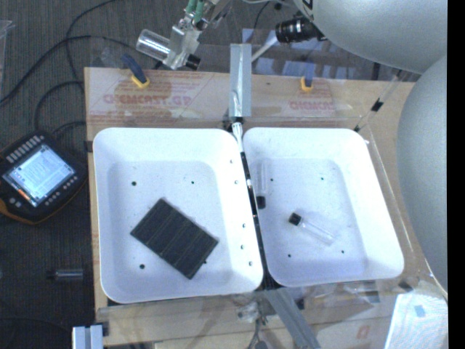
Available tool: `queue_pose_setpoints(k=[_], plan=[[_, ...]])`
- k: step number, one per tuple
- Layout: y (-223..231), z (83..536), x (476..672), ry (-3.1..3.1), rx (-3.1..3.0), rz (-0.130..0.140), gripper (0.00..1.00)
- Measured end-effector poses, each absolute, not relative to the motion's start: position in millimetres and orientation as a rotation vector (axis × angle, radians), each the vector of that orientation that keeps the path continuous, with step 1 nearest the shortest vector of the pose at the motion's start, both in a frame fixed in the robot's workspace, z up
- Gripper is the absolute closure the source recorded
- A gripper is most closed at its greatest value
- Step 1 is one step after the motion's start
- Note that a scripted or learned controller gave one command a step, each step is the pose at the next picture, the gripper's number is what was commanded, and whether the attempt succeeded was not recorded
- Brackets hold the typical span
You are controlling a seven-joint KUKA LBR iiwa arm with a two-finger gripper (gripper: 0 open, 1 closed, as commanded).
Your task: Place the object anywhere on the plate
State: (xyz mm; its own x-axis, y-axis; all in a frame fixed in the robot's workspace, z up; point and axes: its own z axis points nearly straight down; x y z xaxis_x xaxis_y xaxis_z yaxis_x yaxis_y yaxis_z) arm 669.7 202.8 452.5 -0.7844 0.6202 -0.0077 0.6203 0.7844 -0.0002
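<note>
You've nothing done yet: the vial point(312, 226) lies in the right bin point(378, 195), the dark plate point(174, 238) at nine o'clock from it

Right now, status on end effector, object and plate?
Arm at top right, above the bins. Vial lying in right bin, untouched. Dark plate flat in left bin. Nothing on the plate.

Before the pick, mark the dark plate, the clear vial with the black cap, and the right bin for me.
dark plate point(174, 238): camera view, centre of its ribbed top.
clear vial point(314, 227): camera view, mid-body.
right bin point(378, 195): camera view, right wall.
</note>
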Motion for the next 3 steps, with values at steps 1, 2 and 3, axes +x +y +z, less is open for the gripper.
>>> queue_pose_setpoints(k=[1, 2, 3], plan=[[203.2, 461.7, 670.3, 2.958, 1.029, -0.006, 1.00], [203.5, 471.0, 670.8, 2.955, 1.030, -0.008, 1.00], [203.9, 480.2, 671.3, 2.952, 1.030, -0.009, 1.00]])
